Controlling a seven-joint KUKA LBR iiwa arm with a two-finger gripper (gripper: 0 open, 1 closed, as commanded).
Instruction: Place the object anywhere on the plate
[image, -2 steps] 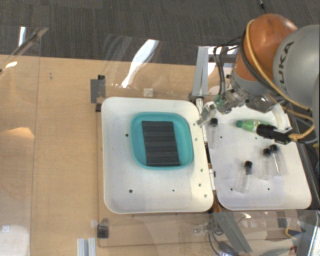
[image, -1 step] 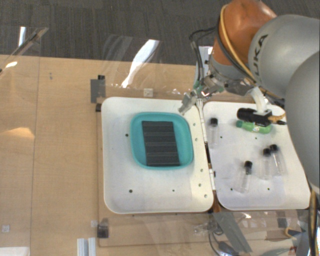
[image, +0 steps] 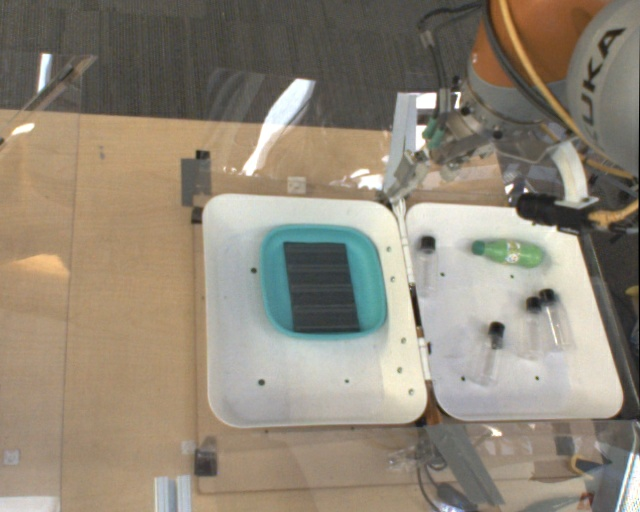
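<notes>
Teal plastic is showing in the left bin (image: 230, 400): one square plate (image: 275, 300) is sitting there, carrying one dark ribbed pad (image: 321, 288) at its middle. The right bin (image: 600, 400) is lying just beside it, their inner edges touching. Counted in the right bin: one green bottle (image: 509, 252) lying on its side near the far edge, and four clear vials with black caps, one by the inner wall (image: 427, 259), one toward the near side (image: 492, 350), and two close together at the right (image: 535, 325) (image: 553, 318). The gripper (image: 405, 180) is hanging over the far edge where the two bins meet, above and apart from all objects; whether it is released or clenched, I cannot tell.
</notes>
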